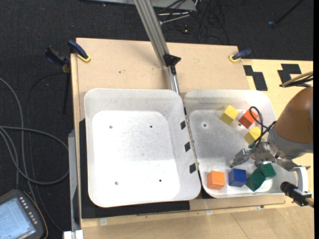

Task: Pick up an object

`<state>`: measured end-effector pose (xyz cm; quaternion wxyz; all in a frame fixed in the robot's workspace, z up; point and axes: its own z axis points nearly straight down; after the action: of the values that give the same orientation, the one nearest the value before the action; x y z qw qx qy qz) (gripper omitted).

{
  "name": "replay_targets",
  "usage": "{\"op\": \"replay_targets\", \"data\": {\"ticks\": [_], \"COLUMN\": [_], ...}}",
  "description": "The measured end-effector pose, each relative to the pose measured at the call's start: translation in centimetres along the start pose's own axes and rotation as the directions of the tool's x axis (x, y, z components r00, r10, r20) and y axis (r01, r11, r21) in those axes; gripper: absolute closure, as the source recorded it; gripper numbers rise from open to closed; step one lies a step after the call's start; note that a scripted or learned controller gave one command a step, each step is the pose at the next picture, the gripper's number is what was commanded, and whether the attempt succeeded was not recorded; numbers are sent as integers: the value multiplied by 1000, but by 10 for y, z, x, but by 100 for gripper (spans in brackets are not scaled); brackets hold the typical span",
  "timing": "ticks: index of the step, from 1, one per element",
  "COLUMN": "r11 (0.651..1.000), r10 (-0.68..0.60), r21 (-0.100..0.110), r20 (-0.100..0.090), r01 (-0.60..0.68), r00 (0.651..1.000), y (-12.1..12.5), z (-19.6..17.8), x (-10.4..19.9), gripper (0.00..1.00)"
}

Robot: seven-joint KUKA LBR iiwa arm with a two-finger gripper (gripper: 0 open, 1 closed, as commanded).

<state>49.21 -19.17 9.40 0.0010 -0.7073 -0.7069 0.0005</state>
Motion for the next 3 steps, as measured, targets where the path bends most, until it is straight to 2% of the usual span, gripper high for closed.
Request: {"op": "replay_targets", "data": {"ticks": [1,2,3], "r11": [1000,1000,1000], "r10": [0,-3,-4], "r21": [-4,-9,-9], "r20": [1,3,4], "r01": [0,3,4], "r00": [1000,1000,1000], "y": [1,1,3], "z": [-12,-75,-118], "x": [0,0,0], "gripper": [100,100,100]}}
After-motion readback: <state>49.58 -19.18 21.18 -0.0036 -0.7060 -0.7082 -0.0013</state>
